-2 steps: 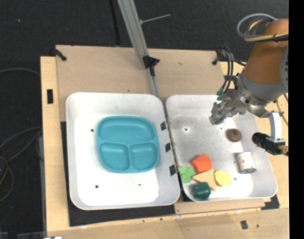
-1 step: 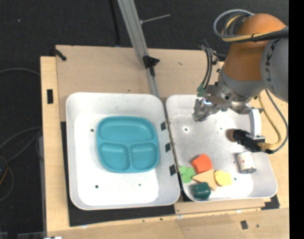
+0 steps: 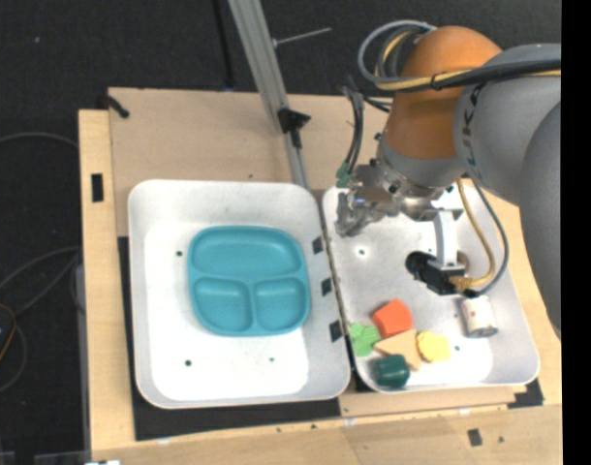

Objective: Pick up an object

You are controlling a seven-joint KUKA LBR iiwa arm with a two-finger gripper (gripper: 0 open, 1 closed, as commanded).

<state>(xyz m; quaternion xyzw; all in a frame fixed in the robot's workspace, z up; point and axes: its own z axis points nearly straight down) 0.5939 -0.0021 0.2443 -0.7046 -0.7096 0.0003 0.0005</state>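
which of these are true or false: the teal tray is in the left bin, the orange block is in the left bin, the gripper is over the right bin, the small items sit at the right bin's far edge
1. The teal tray lies in the left bin. True.
2. The orange block is in the left bin. False: it lies in the right bin.
3. The gripper is over the right bin. True, near its far left corner.
4. The small items sit at the right bin's far edge. False: they cluster near its front edge.

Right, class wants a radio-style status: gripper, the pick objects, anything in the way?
Gripper low over right bin's upper left corner, nothing seen between fingers. Small objects clustered at the bin's near edge, untouched. Nothing between gripper and cluster.
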